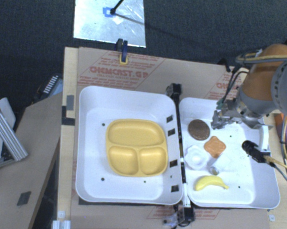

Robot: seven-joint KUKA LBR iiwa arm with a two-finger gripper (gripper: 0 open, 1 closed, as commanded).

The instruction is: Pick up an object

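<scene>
Objects wait in the right bin

Left bin (90,132) holds a yellow tray (133,146). Right bin (261,192) gathers the small pickings within reach: banana (211,183), orange piece (214,146), brown disc (199,129). Gripper (221,118) hovers beside the disc; whether it is clenched, I cannot tell.

yellow three-compartment tray (133,148) in left bin (91,112), cardboard sheet (137,69) under bins, foil square (110,15) behind, yellow clamp (123,53)
</scene>
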